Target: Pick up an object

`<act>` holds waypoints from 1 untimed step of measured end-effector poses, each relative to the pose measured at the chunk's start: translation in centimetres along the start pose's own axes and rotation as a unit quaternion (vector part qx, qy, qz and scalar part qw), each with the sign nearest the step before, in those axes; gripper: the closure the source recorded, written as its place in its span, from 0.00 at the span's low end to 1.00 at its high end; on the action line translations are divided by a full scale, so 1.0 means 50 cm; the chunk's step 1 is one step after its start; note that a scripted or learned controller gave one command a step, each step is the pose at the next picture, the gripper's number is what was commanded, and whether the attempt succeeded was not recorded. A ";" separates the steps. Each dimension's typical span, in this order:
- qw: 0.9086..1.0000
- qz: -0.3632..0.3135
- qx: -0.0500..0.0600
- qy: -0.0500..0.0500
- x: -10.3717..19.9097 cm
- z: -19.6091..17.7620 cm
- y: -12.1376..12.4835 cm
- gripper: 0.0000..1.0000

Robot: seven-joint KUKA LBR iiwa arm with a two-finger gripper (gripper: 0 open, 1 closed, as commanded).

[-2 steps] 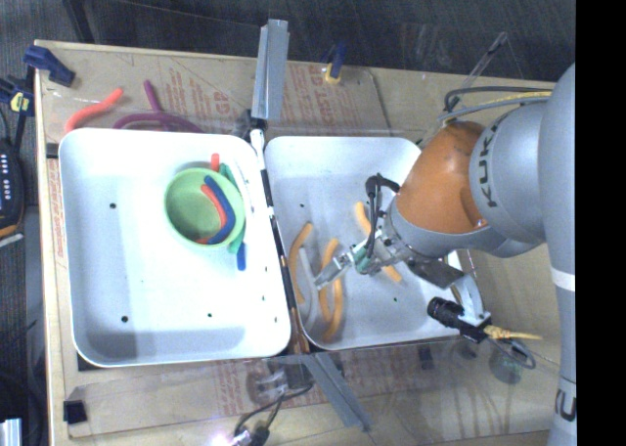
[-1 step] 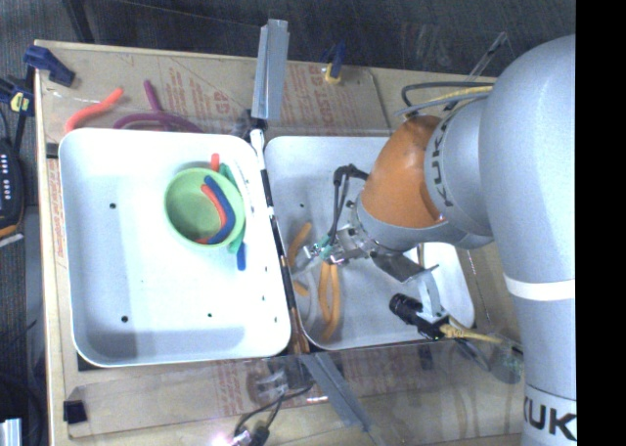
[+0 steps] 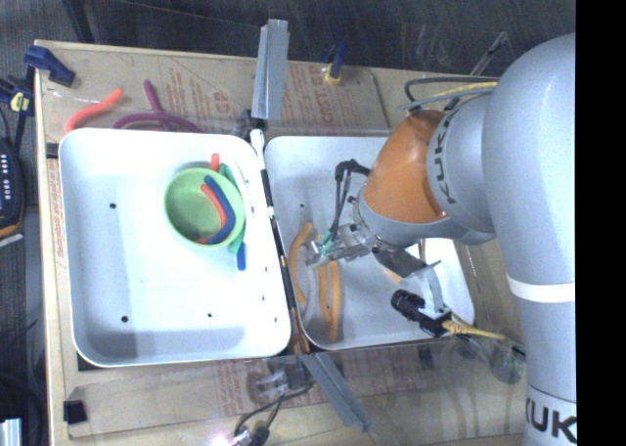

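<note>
The arm (image 3: 489,160) leans in from the right over the right bin (image 3: 293,156), its gripper (image 3: 328,248) low near the bin's left side. It sits right over a brown wooden ring (image 3: 331,302) lying along that wall; whether it has closed on the ring I can't tell from here. In the left bin (image 3: 98,239) a green bowl (image 3: 191,204) holds red and blue curved pieces (image 3: 223,207).

A pale wooden bench (image 3: 176,92) bears two shallow white plastic bins, left (image 3: 98,239) and right (image 3: 293,160), side by side.
</note>
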State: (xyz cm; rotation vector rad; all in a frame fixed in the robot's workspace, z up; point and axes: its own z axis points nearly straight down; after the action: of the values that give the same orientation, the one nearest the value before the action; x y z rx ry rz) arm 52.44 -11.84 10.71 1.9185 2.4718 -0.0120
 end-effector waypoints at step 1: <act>0.996 0.088 0.003 0.008 0.069 -0.170 0.072 1.00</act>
State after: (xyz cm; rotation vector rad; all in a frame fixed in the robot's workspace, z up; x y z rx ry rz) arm 55.03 -7.48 19.16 2.1385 2.3053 -0.0021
